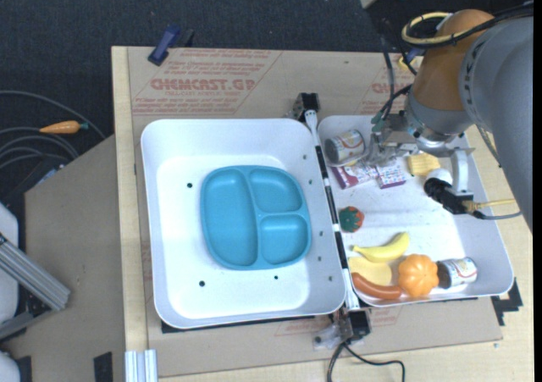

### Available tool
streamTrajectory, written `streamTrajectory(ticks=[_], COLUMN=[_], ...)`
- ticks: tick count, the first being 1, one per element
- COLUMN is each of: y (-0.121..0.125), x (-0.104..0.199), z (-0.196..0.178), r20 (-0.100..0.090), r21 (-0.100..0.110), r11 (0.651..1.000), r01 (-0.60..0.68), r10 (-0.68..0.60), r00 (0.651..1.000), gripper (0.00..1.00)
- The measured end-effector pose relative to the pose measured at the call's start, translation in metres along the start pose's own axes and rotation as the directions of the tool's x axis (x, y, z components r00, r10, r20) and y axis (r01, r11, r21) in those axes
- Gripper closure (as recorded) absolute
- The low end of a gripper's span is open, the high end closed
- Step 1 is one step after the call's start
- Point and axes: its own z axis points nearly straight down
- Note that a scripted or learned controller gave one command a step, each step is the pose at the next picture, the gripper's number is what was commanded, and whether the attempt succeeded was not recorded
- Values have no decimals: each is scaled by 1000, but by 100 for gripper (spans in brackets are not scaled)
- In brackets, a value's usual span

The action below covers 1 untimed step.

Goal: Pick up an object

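Left bin (161,228): blue divided plate (256,216). Right bin (487,236) — small can (344,147) near the back, strawberry (351,218), banana (383,249), orange (417,275) (front corner). Gripper (391,145) low beside the can; fingers' spread impossible to tell.

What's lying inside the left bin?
The left bin holds one blue divided plate, lying flat near its middle with three bare compartments. Whatever is under the plate is covered.
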Motion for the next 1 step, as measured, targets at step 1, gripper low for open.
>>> streamTrajectory(ticks=[1], y=[0], x=[-1], z=[0], r20=[1], r21=[1], r11=[1000], r01=[-1], r10=[1], r00=[1000], gripper=[0])
